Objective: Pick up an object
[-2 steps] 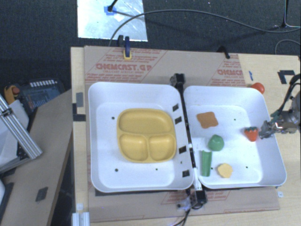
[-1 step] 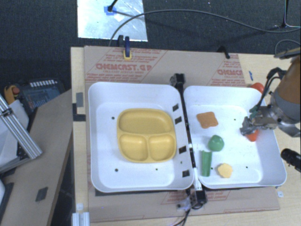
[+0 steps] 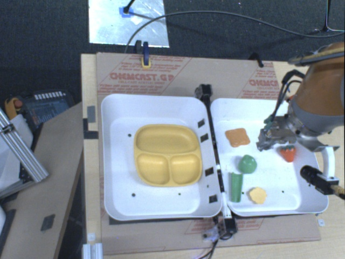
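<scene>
The left bin (image 3: 116, 144) is a shallow white tray of smooth plastic with rounded corners, and in its middle lies a yellow plate (image 3: 167, 154), glossy and moulded into three compartments, one wide above and two smaller below. Both bins rest on a brown cardboard sheet (image 3: 161, 72) covering the table; red print on it reads "CHEMCAST G P". The right bin (image 3: 280, 198) holds five small pieces: an orange flat piece (image 3: 237, 137) with a wavy edge near the top, a round green ball-like piece (image 3: 247, 163) below it, a dark green stick (image 3: 236, 186) standing lengthwise just under the ball, and a pale yellow lump (image 3: 257, 195) beside the stick's lower end. Further right lies a small red-orange piece (image 3: 288, 154) with a green tip. The gripper (image 3: 274, 138) is a grey metal cluster hanging over the bin just left of that red-orange piece; whether it is spread or closed cannot be told from this view.
</scene>
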Robot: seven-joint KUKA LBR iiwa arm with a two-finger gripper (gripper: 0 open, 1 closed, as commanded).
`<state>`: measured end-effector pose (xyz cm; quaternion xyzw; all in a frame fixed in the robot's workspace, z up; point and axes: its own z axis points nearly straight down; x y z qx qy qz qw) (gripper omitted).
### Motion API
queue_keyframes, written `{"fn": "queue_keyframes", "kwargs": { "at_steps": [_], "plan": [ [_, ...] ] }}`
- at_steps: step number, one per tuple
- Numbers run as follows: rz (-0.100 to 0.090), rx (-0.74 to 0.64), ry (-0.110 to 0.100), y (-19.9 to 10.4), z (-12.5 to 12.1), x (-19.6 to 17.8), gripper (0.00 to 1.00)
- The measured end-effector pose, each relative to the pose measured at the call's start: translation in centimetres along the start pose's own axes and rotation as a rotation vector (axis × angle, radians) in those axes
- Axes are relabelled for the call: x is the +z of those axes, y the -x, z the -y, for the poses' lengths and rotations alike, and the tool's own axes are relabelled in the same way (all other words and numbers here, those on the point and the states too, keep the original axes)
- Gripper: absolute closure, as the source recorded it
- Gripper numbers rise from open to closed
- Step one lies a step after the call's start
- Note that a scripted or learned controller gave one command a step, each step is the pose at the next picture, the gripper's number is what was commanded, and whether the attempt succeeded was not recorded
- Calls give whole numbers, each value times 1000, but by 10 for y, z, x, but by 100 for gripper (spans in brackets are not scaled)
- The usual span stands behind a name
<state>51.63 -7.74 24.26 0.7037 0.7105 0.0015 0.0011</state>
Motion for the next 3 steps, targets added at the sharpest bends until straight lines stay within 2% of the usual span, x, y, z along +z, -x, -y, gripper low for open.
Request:
{"fn": "queue_keyframes", "kwargs": {
  "at_steps": [3],
  "plan": [
    [-2, -1, -2, -162, -12, -3, 100]
  ]
}}
